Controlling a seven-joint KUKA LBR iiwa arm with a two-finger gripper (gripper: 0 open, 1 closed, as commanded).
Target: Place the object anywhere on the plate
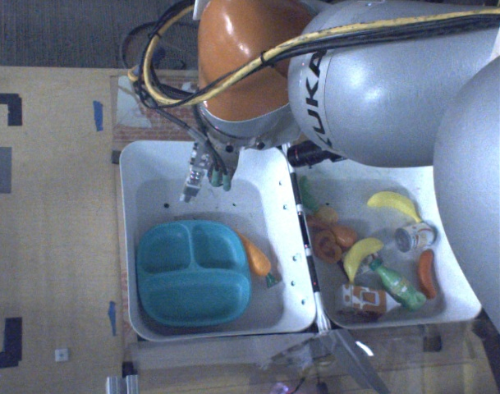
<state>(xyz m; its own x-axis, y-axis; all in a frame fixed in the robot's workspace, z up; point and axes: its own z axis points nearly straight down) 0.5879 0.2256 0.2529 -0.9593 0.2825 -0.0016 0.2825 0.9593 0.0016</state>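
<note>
A teal divided plate (192,273) lies in the left bin (143,171), toward its near end. An orange carrot (256,256) with a green stem rests on the bin floor against the plate's right edge. My gripper (205,185) hangs under the orange wrist band, above the bare far part of the left bin, just beyond the plate's far rim. Its fingers (190,190) stand apart, open, with nothing between them. The carrot is to the right of the gripper and nearer the camera, apart from it.
The right bin (455,286) holds two yellow bananas (360,257), a green bottle (397,286), a metal can (414,236), a red sausage (428,273), a small carton (363,299) and brown round pieces (332,240). The big grey arm overhangs the right bin's far end.
</note>
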